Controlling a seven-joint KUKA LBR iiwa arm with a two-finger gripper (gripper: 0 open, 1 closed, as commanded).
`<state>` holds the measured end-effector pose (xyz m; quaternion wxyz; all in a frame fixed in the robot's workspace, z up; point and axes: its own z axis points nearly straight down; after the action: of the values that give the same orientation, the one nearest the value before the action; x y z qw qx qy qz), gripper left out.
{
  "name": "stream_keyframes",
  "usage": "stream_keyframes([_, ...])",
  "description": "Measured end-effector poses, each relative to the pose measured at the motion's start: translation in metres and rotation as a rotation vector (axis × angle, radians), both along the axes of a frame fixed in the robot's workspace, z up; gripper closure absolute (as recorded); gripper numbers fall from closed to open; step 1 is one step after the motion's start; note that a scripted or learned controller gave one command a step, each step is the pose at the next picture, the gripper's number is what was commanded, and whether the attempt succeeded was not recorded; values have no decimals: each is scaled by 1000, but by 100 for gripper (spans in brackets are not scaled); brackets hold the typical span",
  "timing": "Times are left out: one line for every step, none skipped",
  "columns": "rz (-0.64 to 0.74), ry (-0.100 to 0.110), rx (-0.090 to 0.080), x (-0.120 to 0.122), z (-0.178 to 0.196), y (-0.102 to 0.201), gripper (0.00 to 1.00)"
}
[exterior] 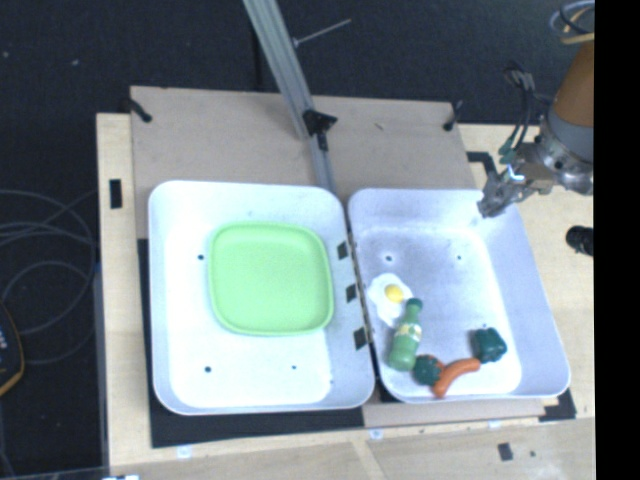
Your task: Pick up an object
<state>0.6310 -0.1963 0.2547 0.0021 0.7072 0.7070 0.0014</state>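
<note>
closest to us, along the near wall of the right bin (530,268), we see a small cluster of toys: an orange carrot (456,374) lying almost flat, touching a dark green lump (427,369) at its left end, and a second dark green piece (489,344) just to the right of it. a green bottle (405,340) lies tilted beside them, its cap pointing away from us, and its top end meets a fried egg (388,295), white with a yellow yolk, that sits close to the bin's left wall. all of these things rest on the bin floor, and none of them is lifted.

in the left bin (180,298) we find a light green plate (270,278), square with rounded corners, lying flat near the middle. both bins sit side by side on the counter (400,133), and a grey pole (280,53) rises at a slant from behind them.

our tool (494,203) hangs over the far right corner of the right bin, well apart from the toys. we cannot tell how far open it is, since it is small and dark against the rim. we see nothing in its grip. the arm (570,118) reaches in from the right.
</note>
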Motion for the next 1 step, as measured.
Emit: stream_keyframes([3, 4, 1, -16, -11, 51, 100])
